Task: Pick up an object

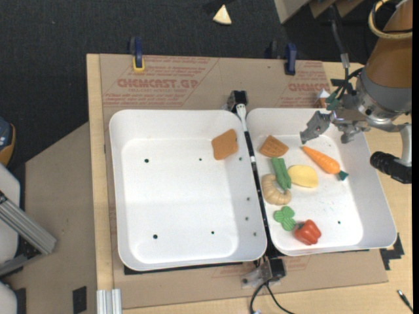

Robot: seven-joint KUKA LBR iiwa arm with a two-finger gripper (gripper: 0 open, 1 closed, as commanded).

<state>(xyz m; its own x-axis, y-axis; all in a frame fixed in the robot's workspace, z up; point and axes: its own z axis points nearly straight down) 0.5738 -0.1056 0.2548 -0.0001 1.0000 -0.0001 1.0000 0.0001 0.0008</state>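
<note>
Task just says an object, so candidates = toys in the right white bin (373, 231). Closest to the two-finger gripper (330, 128): orange plastic carrot (321, 159) w/ green tip, lying at a slant just below the fingers, apart from them. Next to it, pale yellow potato-like lump (303, 176), touching or nearly touching the green bean-shaped pod (281, 173). Tan wedge, bread-like (273, 147), sits above the pod near the bin divider. Beige curled shrimp-like piece (274, 190) below the pod, then small green leafy piece (285, 218) and red pepper (307, 231) toward the front edge.

Gripper: fingers spread, nothing between them, hovering over the upper part of the right bin. Grey arm w/ orange band (393, 57) comes in from the right.

Left white bin (131, 195): brown toast-like slab (225, 144) in upper-right corner.
</note>
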